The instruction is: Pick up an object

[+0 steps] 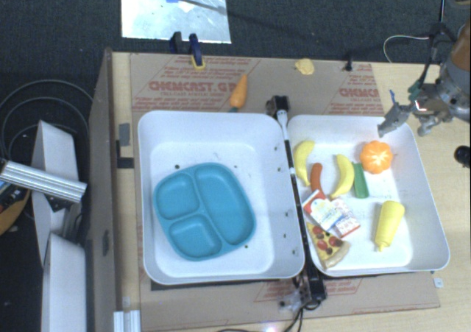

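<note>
Your hand (407, 118) hovers by the right bin's (430, 198) far corner, seemingly lining up on the orange (376, 157), its grip unreadable

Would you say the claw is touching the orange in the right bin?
Apart. The camera view shows the claw hanging above the right bin's far corner, with bare white bin floor between it and the orange.

You see the hand (409, 118) open above the right bin's (427, 198) far corner, near the orange (376, 157); a blue tray (204, 210) fills the left bin (169, 135).
</note>
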Robot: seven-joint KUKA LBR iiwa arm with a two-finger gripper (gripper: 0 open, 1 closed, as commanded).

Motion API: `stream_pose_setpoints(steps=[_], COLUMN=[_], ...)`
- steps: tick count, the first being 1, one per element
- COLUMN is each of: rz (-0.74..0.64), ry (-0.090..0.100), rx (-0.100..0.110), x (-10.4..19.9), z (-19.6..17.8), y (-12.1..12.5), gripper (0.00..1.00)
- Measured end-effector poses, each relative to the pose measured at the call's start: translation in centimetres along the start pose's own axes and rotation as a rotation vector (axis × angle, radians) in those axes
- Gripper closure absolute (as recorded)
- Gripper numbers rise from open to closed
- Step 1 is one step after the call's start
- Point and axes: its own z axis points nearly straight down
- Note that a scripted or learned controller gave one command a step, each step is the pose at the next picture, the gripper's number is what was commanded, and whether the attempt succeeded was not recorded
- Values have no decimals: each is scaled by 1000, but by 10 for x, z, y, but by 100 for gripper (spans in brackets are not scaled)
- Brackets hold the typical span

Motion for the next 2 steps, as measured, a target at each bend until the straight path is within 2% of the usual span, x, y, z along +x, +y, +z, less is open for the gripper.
stream_pose_setpoints(steps=[1,2], rz=[2,-4], ry=[1,-1], rx=[6,-6], x=[-3,0], z=[180,171], y=[1,60], gripper=[0,0])
